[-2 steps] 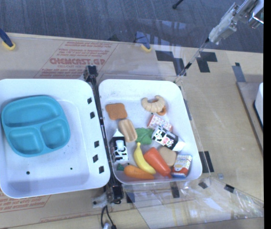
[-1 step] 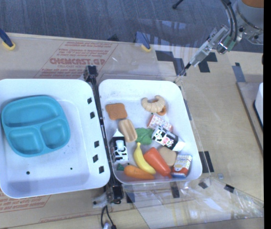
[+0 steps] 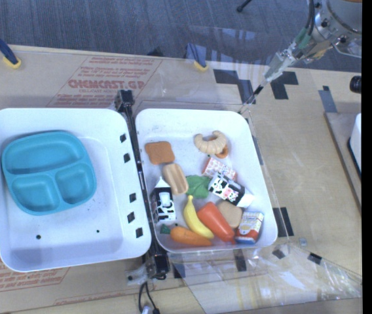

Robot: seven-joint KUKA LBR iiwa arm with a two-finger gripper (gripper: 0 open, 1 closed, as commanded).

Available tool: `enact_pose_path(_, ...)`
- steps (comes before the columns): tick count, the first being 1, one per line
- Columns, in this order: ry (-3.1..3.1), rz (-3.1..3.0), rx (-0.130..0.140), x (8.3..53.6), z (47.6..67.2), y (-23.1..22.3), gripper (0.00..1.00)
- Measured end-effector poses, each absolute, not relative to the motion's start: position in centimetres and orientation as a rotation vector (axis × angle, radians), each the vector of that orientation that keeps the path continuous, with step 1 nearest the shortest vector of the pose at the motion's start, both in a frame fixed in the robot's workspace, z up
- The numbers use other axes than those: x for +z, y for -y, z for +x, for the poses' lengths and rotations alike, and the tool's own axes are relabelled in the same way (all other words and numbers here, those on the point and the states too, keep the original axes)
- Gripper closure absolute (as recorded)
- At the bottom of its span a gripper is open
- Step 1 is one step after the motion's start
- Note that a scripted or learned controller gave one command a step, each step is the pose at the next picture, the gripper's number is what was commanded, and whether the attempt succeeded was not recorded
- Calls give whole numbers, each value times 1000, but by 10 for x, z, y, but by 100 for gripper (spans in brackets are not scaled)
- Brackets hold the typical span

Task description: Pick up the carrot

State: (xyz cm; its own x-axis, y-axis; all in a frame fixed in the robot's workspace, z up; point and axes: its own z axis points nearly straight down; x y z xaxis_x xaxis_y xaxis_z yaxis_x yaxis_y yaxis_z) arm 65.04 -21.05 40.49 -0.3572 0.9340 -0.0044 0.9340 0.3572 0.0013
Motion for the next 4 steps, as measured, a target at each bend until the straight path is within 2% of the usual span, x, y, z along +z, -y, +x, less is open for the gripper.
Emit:
enact_pose_path(1, -2844, 1303, -1, 523, 657, 209, 0)
enact_pose_path(2, -2880, 1264, -4, 422, 568, 211, 0)
enact_pose_path(3, -3009, 922, 0, 231, 537, 183, 0)
enact_pose_path(4, -2975, 1043, -1, 121, 474, 108, 0)
